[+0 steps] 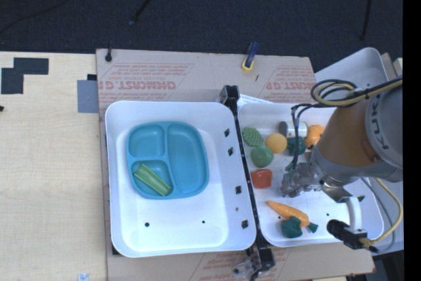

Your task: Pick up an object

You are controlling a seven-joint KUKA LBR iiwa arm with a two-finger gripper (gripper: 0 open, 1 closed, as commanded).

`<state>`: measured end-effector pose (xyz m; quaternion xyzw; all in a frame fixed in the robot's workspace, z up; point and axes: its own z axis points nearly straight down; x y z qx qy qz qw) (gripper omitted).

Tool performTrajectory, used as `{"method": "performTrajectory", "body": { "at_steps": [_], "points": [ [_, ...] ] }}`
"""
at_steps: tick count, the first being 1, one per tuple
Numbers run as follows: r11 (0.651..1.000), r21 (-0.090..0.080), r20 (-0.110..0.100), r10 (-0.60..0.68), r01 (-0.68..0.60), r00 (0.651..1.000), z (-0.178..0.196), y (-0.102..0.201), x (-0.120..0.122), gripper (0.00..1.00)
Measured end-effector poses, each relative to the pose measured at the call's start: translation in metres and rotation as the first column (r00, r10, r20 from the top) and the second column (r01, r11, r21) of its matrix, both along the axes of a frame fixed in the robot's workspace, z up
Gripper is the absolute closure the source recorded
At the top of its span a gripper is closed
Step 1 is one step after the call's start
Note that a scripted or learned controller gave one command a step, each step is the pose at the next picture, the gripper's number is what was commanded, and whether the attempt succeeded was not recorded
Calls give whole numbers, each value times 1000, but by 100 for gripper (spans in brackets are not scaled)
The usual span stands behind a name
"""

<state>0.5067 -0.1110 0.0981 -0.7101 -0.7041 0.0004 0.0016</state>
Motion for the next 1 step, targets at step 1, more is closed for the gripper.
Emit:
{"method": "performTrajectory", "body": {
  "at_steps": [1],
  "points": [
    [1000, -1, 2, 10, -10, 1000, 62, -2, -1, 100]
  ]
}}
